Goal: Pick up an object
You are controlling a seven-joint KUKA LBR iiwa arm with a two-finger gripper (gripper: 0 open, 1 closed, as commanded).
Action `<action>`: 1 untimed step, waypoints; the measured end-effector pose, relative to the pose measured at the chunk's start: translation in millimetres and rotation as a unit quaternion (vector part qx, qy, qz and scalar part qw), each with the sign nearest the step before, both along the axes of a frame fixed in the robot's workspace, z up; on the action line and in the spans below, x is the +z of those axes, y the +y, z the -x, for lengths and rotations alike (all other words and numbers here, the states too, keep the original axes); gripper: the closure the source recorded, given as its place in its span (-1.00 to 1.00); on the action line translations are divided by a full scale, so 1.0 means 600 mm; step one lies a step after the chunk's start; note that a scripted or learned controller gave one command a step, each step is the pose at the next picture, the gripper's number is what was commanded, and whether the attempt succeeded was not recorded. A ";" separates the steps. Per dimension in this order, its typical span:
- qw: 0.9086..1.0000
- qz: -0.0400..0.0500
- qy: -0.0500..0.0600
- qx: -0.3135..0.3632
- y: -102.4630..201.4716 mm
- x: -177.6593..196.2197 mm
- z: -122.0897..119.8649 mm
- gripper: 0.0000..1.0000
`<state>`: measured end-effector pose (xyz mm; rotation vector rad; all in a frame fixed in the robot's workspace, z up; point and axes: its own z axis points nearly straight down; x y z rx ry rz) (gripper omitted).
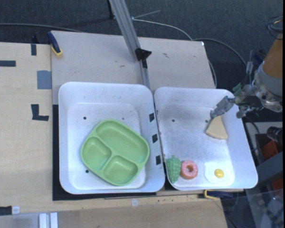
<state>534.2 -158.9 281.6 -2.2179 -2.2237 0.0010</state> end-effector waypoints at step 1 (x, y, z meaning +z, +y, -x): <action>1.000 0.000 0.000 0.000 0.000 0.000 0.000 -1.00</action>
